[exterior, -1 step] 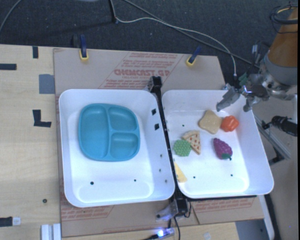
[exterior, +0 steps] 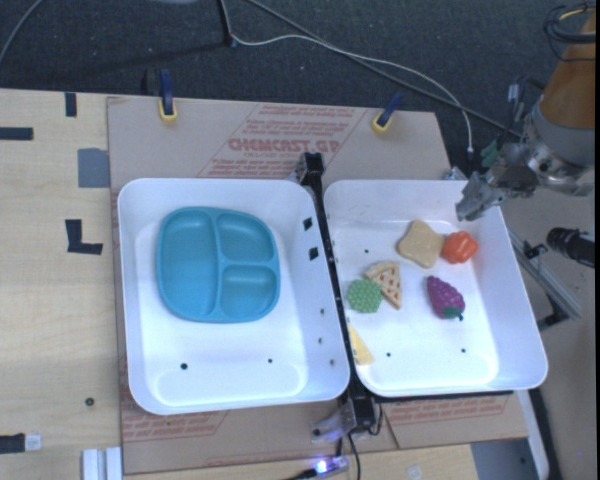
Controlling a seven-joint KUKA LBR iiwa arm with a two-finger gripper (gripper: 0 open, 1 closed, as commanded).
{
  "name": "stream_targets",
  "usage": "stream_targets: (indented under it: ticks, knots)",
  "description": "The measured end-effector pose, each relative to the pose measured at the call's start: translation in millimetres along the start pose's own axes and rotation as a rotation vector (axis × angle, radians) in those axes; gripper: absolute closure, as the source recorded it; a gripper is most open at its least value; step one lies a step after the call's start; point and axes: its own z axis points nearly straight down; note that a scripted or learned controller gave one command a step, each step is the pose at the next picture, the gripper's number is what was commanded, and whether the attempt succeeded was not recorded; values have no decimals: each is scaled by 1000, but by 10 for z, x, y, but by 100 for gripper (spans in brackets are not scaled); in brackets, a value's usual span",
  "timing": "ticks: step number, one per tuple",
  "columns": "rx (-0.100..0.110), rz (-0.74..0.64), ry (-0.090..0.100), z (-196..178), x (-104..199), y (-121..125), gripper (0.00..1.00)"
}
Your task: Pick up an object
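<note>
Several toy foods lie in the right bin (exterior: 500,363): a tan bread slice (exterior: 419,243), a red tomato (exterior: 459,248), a purple grape bunch (exterior: 445,296), a pizza wedge (exterior: 386,282), a green leafy piece (exterior: 364,295) and a yellow wedge (exterior: 359,347) by the left wall. My gripper (exterior: 473,206) hangs over the bin's far right corner, just above and behind the tomato and the bread. Nothing shows between its tips.
The left bin (exterior: 140,348) holds a blue divided plate (exterior: 219,264). A black divider clip (exterior: 310,168) sits between the bins. Cables (exterior: 380,66) run across the dark floor behind the bench, and blue-yellow clamps (exterior: 166,105) pin the cardboard sheet.
</note>
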Motion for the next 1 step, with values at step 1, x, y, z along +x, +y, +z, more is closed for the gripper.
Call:
stream_targets:
  ticks: [1]
  knots:
    - [-16,4,-7,-1325,-359,-117,100]
